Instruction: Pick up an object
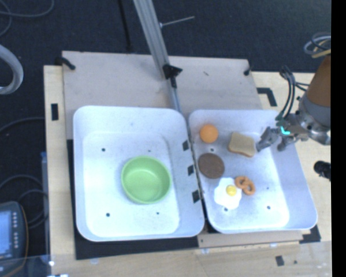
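Camera view
Pincer (274, 138): over the upper right part of the right bin (288, 178), at the end of the grey arm (317, 105) reaching in from the right; two dark fingers spread apart, nothing between them.
Bread slice (242, 144): tan, roughly square, lying flat just left of the pincer, close to the nearer finger; contact cannot be told. No clear long axis; edges slightly skewed to the bin wall.
Orange ball (208, 134): round, further left of the pincer, beyond the bread slice, near the bin's left wall.
Brown disc (211, 165): flat, round, left of and below the pincer, just under the orange ball.
Pretzel (245, 185): small, orange-brown, below and left of the pincer, long axis slanting down to the right.
Fried egg (227, 194): white with yellow yolk, touching the pretzel on the pretzel's left side.
Green bowl (146, 179): upright in the left bin (97, 154), well apart from the pincer, far to its left.
Worktop (219, 74): pale board beneath both bins; metal pole (152, 30) rising from behind them.
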{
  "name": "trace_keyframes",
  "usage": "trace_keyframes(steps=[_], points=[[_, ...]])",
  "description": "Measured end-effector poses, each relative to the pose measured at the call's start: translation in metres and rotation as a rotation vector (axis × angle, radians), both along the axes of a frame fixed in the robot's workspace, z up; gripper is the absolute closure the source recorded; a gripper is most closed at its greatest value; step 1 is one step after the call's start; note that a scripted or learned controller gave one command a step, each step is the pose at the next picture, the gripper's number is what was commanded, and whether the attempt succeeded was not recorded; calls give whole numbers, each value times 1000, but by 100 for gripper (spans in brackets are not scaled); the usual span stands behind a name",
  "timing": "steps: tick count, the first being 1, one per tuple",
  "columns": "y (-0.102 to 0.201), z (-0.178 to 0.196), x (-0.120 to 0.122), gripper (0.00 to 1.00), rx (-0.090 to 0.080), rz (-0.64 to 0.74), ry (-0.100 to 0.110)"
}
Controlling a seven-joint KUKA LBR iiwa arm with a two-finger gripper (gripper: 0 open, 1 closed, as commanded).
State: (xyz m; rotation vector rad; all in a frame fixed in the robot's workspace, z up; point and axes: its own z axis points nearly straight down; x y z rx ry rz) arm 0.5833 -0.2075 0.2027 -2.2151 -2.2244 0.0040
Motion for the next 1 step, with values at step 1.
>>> trace_keyframes(steps=[1], points=[[0, 1, 1, 0, -1, 0, -2]])
